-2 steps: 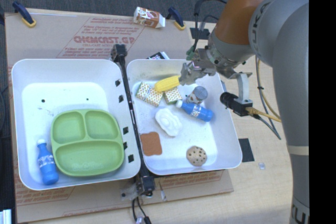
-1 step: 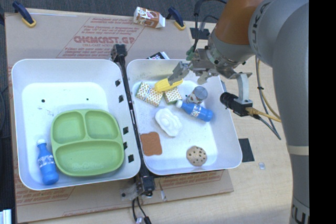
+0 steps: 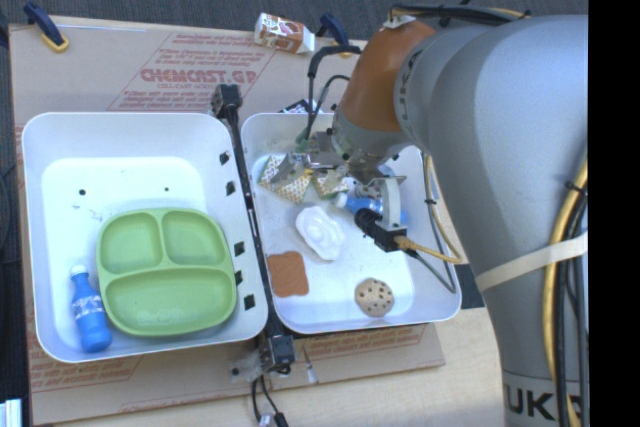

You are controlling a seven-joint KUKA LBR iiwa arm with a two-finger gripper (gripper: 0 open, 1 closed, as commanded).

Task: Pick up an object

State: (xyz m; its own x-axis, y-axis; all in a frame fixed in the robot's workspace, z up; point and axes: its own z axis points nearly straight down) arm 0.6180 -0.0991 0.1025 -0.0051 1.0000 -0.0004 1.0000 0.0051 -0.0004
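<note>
A dark grey carpet lies behind the worktop (image 3: 470, 355), and a brown cardboard sheet (image 3: 120, 80) with red print covers most of it under two white bins. In the left bin (image 3: 45, 215) I see a green divided plate (image 3: 165, 272) near the front, and a small blue bottle (image 3: 88, 310) lies just beside its left edge. A small snack packet (image 3: 280, 32) rests on the far edge of the cardboard.

The grey arm (image 3: 500, 165) with its orange band (image 3: 385, 80) reaches in from the right and hangs low over the far part of the right bin (image 3: 440, 300). The tool (image 3: 345, 177) is down among a heap of things there: a crumpled patterned wrapper (image 3: 285, 177) to its left and a blue object (image 3: 362, 205) right under the wrist. From here I cannot tell how the tool stands, because the wrist hides it.

Nearer in the same bin lie a white oval object (image 3: 320, 232), a flat brown square (image 3: 288, 273) close to the left wall, and a tan ball with dark dots (image 3: 374, 296) near the front wall, each apart from the others.
</note>
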